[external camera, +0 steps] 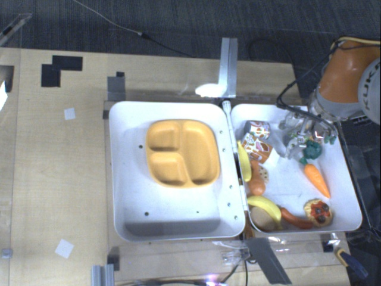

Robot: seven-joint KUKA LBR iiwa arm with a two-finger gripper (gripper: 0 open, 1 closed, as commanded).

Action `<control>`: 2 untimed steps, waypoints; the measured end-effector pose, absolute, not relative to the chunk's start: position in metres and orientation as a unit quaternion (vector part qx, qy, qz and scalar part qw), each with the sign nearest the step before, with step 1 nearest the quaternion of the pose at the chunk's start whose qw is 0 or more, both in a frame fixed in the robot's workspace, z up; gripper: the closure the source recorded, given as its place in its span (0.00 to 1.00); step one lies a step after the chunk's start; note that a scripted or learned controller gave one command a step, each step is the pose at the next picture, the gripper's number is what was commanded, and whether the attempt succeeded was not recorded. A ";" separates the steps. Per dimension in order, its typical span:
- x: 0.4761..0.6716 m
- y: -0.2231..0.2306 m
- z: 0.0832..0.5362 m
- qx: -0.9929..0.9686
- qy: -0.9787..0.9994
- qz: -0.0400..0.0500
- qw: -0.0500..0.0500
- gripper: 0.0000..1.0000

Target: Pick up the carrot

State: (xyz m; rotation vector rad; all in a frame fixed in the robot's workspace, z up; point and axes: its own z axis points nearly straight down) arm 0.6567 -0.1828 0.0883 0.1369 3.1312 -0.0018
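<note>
Carrot [317,180] lies loose at right side of right bin [352,210], hand [303,137] hovering just above its green top, grip state indiscernible; approach step, next needs descent onto carrot.

Premises: a robotics laboratory or test cell, not a domestic or retail setting. Evidence follows. A pale wooden bench [53,177] carries two shallow white bins [128,159] set side by side and held by metal brackets [228,70]. Black markers [59,69] and small pale squares [70,113] are fixed to the bench surface. A loose cable [119,24] runs across dark carpet [178,11] behind the bench. An industrial arm [348,79], grey with an orange band, reaches over the right bin. Contents are toy foods and a yellow compartment plate [181,152].
</note>
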 end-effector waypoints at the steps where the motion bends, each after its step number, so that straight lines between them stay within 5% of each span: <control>1: 0.586 -0.203 0.089 0.039 0.999 -0.001 0.006 0.00; 2: 0.590 -0.201 0.103 0.035 0.999 -0.002 0.012 1.00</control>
